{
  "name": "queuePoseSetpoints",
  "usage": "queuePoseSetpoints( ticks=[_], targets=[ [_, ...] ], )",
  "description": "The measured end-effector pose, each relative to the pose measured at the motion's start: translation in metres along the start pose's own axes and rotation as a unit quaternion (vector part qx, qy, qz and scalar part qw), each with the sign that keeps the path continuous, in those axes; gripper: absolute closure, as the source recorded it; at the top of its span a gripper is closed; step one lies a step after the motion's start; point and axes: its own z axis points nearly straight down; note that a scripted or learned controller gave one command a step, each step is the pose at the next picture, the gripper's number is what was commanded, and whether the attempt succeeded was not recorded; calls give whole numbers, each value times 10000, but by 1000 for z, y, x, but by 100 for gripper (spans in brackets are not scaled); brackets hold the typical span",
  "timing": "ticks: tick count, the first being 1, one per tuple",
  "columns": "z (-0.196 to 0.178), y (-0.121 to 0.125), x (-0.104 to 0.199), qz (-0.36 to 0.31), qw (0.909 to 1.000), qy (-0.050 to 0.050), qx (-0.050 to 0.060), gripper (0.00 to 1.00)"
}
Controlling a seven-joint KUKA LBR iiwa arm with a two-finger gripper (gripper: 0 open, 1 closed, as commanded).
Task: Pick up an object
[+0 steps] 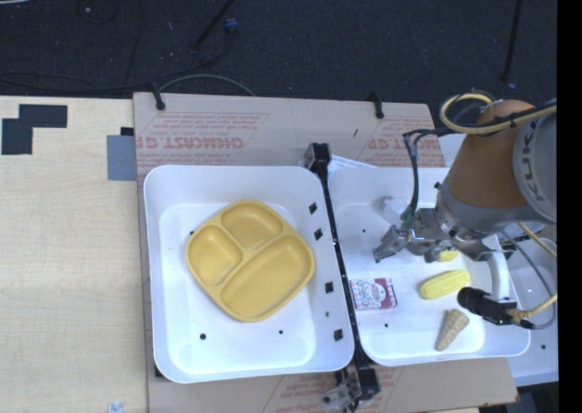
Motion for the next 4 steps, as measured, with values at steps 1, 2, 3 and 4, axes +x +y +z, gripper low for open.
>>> queuePoseSetpoints(
  ticks=[1, 2, 3, 4],
  targets=[
    [44, -4, 2, 1, 10000, 0, -4, 0],
    [32, -4, 1, 24, 10000, -2, -7, 100],
    [-10, -1, 1, -4, 10000, -9, -45, 100],
    [-54, -5, 4, -5, 10000, -9, -49, 100]
  ],
)
